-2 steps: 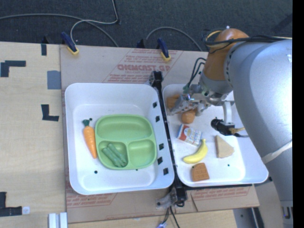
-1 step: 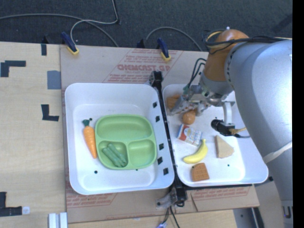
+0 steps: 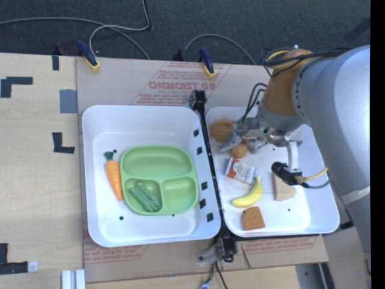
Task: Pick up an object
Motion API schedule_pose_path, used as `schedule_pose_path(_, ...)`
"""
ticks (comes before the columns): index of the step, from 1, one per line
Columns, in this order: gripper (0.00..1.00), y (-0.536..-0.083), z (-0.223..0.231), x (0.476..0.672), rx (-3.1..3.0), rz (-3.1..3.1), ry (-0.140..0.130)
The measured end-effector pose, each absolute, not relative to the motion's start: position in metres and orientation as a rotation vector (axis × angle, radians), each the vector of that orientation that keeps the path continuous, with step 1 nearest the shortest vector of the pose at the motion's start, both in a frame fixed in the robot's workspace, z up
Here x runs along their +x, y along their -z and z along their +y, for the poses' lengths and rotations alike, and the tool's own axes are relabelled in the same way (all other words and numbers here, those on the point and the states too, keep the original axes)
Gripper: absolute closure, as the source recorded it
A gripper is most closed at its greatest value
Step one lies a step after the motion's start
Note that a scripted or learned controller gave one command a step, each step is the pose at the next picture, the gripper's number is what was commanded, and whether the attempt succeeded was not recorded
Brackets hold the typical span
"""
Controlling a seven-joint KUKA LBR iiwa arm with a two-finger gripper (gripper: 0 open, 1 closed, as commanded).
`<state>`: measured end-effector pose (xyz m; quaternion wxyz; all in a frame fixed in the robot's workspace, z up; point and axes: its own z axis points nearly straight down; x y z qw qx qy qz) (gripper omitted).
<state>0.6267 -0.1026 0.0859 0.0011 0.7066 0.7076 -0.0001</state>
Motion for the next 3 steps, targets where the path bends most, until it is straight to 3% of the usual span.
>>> schedule_pose_path(1,0.00,-0.091,-0.096,0.660,2.249,2.235,0.039)
schedule_pose_path(2,0.00,-0.086,-0.098,0.636,2.219,2.221,0.000)
schedule_pose_path(3,1.00,-0.095,-0.098,0.635,2.217,2.223,0.003)
